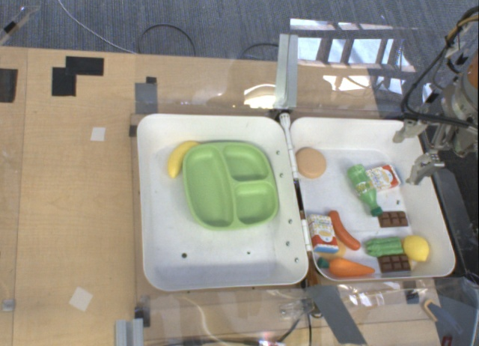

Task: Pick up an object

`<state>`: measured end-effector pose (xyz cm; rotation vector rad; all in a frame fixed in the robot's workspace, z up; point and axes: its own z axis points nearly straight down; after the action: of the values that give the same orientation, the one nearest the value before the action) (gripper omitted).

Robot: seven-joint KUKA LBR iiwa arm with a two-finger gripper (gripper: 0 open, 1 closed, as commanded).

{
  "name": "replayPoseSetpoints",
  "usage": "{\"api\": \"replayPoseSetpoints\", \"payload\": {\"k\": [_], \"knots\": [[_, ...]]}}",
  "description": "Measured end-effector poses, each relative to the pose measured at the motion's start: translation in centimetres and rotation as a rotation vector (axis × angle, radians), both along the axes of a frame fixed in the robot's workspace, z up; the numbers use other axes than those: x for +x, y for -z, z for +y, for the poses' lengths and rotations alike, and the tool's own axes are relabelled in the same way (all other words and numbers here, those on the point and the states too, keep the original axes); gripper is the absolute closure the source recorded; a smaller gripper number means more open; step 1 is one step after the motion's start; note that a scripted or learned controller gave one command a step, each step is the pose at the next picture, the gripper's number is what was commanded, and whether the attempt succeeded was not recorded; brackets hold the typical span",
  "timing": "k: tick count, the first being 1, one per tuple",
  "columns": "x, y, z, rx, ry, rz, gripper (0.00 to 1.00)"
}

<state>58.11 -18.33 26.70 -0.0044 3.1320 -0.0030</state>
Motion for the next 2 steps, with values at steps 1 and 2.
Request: {"api": "replayPoseSetpoints", "payload": {"k": [1,2], "knots": [[-0.3,14.7,6.5,0.006,-0.062,0.012,0.00],[-2.5,17.2,7.8,-0.006,-0.045,-0.020,0.00]]}}
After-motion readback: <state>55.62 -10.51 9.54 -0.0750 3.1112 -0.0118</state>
